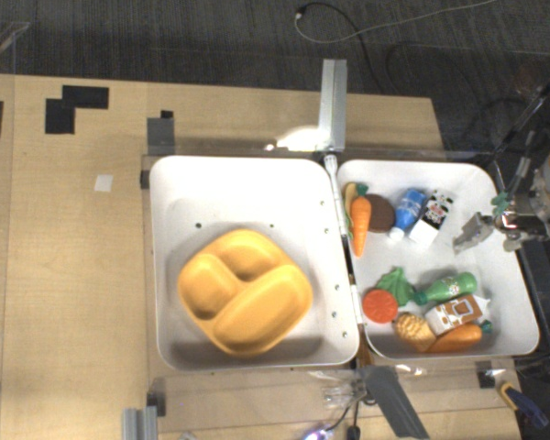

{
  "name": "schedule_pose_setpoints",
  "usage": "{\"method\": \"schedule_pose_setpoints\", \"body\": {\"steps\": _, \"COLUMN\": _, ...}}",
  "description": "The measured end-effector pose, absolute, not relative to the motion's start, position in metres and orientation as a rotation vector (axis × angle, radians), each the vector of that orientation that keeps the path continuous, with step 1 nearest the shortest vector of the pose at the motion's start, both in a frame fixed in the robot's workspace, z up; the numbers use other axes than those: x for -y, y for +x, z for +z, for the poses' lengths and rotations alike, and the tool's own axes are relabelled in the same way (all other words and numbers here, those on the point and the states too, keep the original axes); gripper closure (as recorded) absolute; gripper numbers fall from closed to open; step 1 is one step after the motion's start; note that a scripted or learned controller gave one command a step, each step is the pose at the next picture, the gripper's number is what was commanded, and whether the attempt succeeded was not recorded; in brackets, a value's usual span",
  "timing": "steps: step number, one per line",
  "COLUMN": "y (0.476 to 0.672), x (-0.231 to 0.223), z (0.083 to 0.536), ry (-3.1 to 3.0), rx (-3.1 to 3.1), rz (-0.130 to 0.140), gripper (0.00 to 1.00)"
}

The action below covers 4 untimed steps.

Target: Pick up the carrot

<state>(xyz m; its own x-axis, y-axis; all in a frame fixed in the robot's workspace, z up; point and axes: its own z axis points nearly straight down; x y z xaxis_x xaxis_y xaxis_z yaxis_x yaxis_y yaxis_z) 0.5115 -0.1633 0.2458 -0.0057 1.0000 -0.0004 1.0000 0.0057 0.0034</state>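
Observation:
The carrot (pixel 359 220) is orange with a green top. It lies lengthwise along the left wall of the right bin (pixel 513 273), tip pointing toward the front, and touches a brown round item (pixel 380 214). My gripper (pixel 474 232) hangs over the right side of that bin, well to the right of the carrot, with nothing seen in it. The arm comes in from the right edge.
The right bin also holds a blue bottle (pixel 409 211), a black-and-white item (pixel 436 211), a red tomato (pixel 380 306), a green bottle (pixel 447 289), a small carton (pixel 456 314) and an orange item (pixel 458 339). A yellow divided plate (pixel 245 289) sits in the left bin (pixel 192 191).

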Motion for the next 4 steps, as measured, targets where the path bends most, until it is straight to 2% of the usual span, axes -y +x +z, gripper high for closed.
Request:
{"method": "schedule_pose_setpoints", "body": {"steps": 1, "y": 0.490, "x": 0.105, "z": 0.114, "ry": 2.246, "rx": -2.196, "rz": 0.002, "gripper": 0.00}}
{"method": "schedule_pose_setpoints", "body": {"steps": 2, "y": 0.531, "x": 0.079, "z": 0.185, "ry": 2.442, "rx": -1.971, "rz": 0.006, "gripper": 0.00}}
{"method": "schedule_pose_setpoints", "body": {"steps": 3, "y": 0.670, "x": 0.019, "z": 0.210, "ry": 2.643, "rx": -1.694, "rz": 0.005, "gripper": 0.00}}
{"method": "schedule_pose_setpoints", "body": {"steps": 4, "y": 0.557, "x": -0.027, "z": 0.185, "ry": 2.617, "rx": -1.738, "rz": 0.003, "gripper": 0.00}}
